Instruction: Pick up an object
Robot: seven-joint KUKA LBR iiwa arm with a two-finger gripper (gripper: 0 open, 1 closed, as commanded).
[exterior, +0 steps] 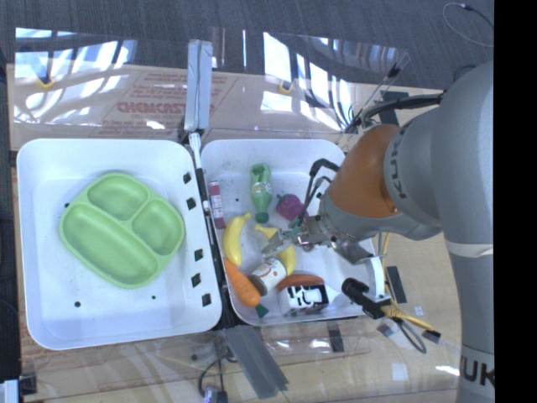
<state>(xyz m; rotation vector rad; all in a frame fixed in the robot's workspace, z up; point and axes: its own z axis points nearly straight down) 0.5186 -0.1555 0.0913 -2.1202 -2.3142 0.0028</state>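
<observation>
The right bin (319, 154) holds several small toy items: a green bottle (261, 188), a purple grape bunch (289, 206), a yellow banana (234, 237), an orange carrot (242, 285), a white and red can (269, 274), a small yellow piece (286, 259) and a red, black and white item (304, 293). My gripper (281, 242) reaches in from the right and hangs low over the bin's middle, between the banana and the yellow piece. Its metal fingers sit just above the white and red can. Nothing shows clearly between them.
The left bin (42, 225) bears a green divided plate (122, 227). A pink and white tube (216, 204) lies along the right bin's left wall. The arm's orange band (369, 179) and grey body cover the right bin's right side. Cables and black clips lie on the bench at lower right.
</observation>
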